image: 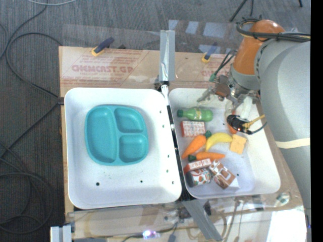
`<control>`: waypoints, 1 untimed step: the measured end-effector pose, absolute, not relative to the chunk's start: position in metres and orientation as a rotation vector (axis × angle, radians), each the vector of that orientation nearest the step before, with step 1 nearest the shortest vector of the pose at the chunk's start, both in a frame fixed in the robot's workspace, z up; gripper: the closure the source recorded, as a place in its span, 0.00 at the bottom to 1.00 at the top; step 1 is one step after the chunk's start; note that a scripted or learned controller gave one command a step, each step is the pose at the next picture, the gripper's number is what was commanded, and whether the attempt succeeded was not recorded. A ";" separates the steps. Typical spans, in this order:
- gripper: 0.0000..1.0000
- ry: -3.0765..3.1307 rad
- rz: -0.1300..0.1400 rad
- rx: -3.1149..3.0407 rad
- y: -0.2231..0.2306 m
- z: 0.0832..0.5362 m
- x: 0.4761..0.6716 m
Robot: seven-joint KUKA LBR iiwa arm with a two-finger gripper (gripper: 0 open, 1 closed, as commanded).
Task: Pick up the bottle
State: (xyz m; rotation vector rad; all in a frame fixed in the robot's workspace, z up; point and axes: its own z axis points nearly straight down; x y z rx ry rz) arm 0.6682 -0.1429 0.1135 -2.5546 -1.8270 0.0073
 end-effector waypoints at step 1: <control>0.00 -1.888 -0.001 -2.523 -0.114 0.088 0.650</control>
